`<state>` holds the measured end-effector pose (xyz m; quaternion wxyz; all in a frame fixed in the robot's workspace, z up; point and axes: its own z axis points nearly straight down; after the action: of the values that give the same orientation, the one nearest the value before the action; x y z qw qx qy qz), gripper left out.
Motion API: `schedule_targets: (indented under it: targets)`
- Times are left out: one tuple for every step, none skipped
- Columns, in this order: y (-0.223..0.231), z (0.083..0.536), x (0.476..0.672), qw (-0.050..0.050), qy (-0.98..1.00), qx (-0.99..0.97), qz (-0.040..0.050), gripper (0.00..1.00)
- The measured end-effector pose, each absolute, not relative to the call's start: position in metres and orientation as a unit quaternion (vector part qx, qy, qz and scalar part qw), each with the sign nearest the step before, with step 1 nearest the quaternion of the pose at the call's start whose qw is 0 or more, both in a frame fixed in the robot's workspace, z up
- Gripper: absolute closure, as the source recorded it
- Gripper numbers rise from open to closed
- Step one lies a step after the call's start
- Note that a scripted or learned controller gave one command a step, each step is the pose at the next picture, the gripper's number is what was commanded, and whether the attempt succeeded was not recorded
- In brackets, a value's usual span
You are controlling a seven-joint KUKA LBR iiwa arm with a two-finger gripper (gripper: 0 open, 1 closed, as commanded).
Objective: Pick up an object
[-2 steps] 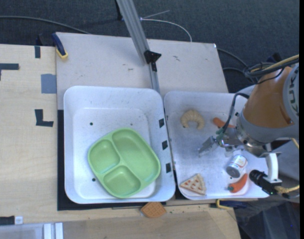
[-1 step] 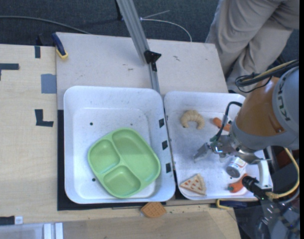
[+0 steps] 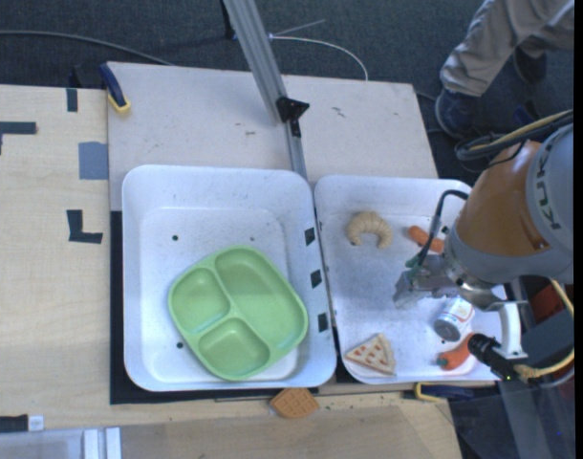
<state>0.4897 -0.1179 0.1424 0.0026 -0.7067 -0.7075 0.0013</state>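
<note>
The gripper (image 3: 413, 286) hangs low over the middle of the right bin (image 3: 387, 191), and from where I stand I cannot tell how it is set; nothing shows clearly in its grasp. Around it lie the things to pick from: a croissant (image 3: 369, 227) near the bin's far side, an orange carrot-like piece (image 3: 423, 236) just beside the arm, a small silver can (image 3: 451, 318) tucked under the wrist, a pizza slice (image 3: 372, 354) at the near edge, and a red-orange piece (image 3: 455, 357) in the near corner. The left bin (image 3: 148, 191) holds a green divided plate (image 3: 237, 311). A round waffle-like biscuit (image 3: 292, 404) sits on the worktop (image 3: 43, 295) just outside the bins.
</note>
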Motion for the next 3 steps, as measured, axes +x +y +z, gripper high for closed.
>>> schedule_targets:
  targets:
    - [-0.107,0.197,0.492,-0.001,-0.708,-0.706,-0.0008,1.00]
    - [-0.110,0.242,0.499,-0.001,-0.708,-0.707,-0.0006,1.00]
    - [-0.110,0.291,0.499,-0.002,-0.708,-0.706,-0.0008,1.00]
